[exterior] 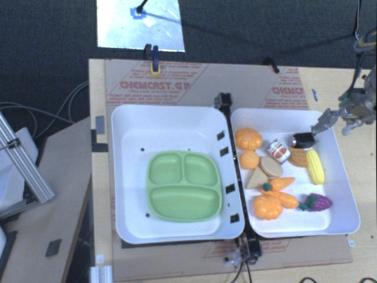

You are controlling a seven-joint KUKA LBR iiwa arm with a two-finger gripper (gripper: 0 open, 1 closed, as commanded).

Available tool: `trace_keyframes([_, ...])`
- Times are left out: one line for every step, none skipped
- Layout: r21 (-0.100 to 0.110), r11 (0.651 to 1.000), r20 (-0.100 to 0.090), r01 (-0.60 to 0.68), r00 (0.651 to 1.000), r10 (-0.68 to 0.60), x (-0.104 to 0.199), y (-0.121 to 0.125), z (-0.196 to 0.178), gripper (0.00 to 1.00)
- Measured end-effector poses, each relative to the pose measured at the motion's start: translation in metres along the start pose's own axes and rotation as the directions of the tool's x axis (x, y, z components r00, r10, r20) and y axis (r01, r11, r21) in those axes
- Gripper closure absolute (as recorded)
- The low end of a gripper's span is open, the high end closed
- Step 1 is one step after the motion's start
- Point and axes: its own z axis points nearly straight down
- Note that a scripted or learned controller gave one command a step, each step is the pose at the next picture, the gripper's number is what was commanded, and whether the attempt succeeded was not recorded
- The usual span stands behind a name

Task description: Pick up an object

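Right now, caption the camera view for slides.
Gripper by far corner of right white bin of toy food; green divided plastic plate in left white bin.

left bin: green plate | right bin: corn, carrot, grapes | end effector: above its rim

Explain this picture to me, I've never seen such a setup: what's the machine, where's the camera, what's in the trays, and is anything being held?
This is one picture from a fixed camera above the bench, looking down at a slant. The machine is a robot arm reaching in from the right. Its pincer hangs over the far right corner of the right bin. Two shallow white bins sit side by side. The left bin holds a green divided plate. The right bin holds toy food: corn, a carrot, purple grapes and a small can, plus a black item just below the pincer. I can see nothing held in the pincer.
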Motion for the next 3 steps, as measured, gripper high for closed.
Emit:
trace_keyframes([-0.01, 1.0, 0.002, 0.003, 1.0, -0.003, 0.001, 0.002, -0.006, 0.0])
trace_keyframes([-0.006, 1.0, 0.001, 0.001, 1.0, -0.001, -0.001, -0.007, 0.043, 0.0])
trace_keyframes([-0.005, 1.0, 0.0, 0.002, 1.0, -0.002, 0.004, -0.008, 0.106, 0.0])
